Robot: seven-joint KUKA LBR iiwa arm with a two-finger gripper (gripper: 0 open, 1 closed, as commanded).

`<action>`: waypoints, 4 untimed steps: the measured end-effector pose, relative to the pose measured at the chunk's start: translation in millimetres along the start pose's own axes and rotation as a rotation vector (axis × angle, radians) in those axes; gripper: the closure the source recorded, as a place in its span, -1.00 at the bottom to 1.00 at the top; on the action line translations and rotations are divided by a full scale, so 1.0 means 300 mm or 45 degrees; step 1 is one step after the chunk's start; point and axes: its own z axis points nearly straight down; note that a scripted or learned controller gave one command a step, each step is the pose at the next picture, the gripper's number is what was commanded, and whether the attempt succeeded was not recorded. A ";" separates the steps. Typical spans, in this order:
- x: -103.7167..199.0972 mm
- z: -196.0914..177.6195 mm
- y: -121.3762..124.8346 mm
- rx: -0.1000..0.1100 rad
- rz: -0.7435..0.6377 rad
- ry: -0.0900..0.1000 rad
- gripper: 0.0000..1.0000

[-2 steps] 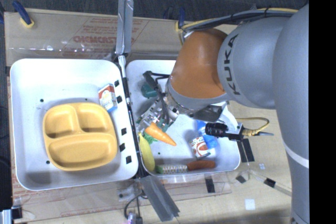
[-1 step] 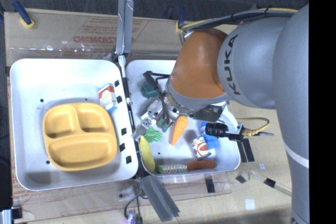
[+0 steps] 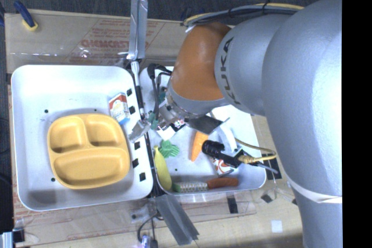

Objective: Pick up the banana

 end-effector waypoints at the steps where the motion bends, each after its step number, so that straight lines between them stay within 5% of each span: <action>1: 0.000 0.000 0.000 0.000 0.000 0.000 -1.00; 2: 0.056 0.000 0.174 0.001 0.147 0.000 -1.00; 3: 0.101 -0.031 -0.089 0.002 -0.092 0.001 -1.00; 4: 0.020 -0.002 -0.157 0.000 -0.414 0.001 -1.00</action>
